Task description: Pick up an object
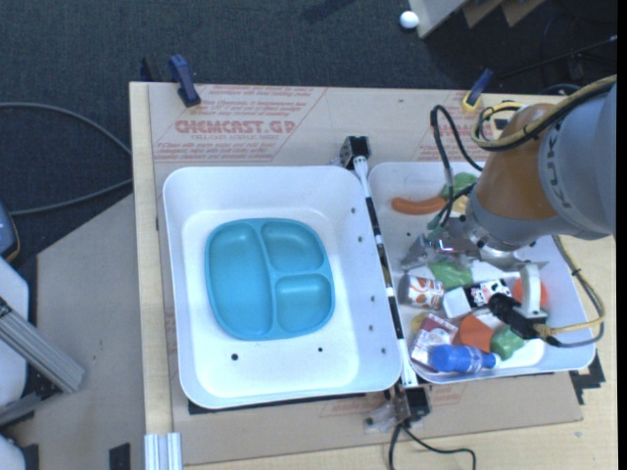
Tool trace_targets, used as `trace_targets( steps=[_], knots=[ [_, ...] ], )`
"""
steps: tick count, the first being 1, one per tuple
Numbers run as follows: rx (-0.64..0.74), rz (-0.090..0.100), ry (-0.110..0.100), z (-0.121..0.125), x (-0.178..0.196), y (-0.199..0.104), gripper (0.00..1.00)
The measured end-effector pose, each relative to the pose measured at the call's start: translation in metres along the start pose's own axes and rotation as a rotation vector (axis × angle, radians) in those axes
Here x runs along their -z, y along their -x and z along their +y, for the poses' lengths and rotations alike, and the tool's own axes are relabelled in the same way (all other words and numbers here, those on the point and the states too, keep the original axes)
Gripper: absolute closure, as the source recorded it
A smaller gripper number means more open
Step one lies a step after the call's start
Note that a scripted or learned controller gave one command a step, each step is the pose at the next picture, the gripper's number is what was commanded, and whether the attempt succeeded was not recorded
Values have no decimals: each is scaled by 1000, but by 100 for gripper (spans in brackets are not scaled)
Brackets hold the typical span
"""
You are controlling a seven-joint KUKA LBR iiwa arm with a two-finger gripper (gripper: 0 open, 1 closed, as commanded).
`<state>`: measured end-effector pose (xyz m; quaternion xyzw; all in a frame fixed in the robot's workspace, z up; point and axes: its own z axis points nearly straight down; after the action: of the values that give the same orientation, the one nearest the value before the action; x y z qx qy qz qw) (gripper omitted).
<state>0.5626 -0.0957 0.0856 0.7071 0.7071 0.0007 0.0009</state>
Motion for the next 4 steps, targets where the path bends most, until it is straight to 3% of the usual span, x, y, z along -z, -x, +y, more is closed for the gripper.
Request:
trace_targets(
  steps=[1, 2, 3, 4],
  knots=[
    [0, 1, 0, -4, 0, 5, 0],
    [-1, -2, 4, -3, 11, 6, 100],
    [-1, -1, 4, -3, 11, 6, 0],
    [0, 0, -1, 10, -1, 4, 0]
  ],
)
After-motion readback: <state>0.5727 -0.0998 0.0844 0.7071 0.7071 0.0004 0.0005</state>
